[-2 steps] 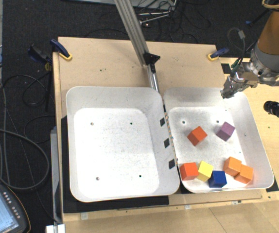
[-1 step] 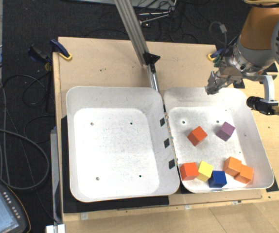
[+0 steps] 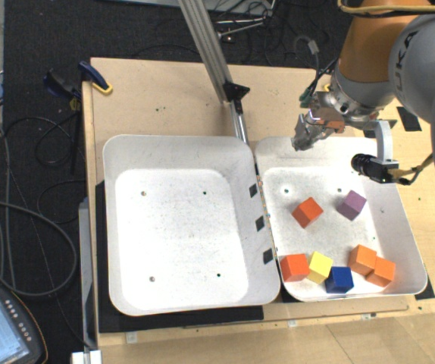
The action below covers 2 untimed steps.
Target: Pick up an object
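Observation:
The right bin [image 3: 399, 226] holds several small blocks. An orange block [image 3: 307, 211] and a purple block [image 3: 352, 204] lie near its middle. Along its front edge sit an orange block [image 3: 295, 267], a yellow block [image 3: 320, 267], a blue block [image 3: 339, 279] and two more orange blocks [image 3: 373, 265]. My gripper [image 3: 305, 136] hangs above the back left corner of that bin, well clear of the blocks, and I see nothing between its fingers.
The left bin [image 3: 176, 222] lies beside the right one. A slanted metal pole [image 3: 206, 40] crosses the bench behind the bins. A blue and yellow clamp [image 3: 89, 78] sits at the bench's back left corner.

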Motion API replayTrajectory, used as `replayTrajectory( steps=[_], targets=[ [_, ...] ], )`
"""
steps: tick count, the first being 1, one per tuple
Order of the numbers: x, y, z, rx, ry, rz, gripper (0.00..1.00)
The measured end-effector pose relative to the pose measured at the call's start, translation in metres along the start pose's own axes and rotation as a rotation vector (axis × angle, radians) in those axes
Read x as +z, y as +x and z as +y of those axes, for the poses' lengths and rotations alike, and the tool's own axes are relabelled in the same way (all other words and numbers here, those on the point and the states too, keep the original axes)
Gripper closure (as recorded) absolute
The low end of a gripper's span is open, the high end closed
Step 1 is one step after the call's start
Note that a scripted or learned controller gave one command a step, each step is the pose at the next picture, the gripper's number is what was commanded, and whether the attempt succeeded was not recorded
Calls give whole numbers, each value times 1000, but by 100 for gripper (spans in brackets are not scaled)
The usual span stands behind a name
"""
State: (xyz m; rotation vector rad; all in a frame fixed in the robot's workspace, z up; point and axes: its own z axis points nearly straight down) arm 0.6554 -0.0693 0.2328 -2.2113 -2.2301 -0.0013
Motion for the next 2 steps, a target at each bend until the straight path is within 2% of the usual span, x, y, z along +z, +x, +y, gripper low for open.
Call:
replayTrajectory(
  steps=[1,2],
  targets=[
    [-8,56,12,-1,-4,0,100],
    [-2,115,23,0,-3,0,100]
  ],
)
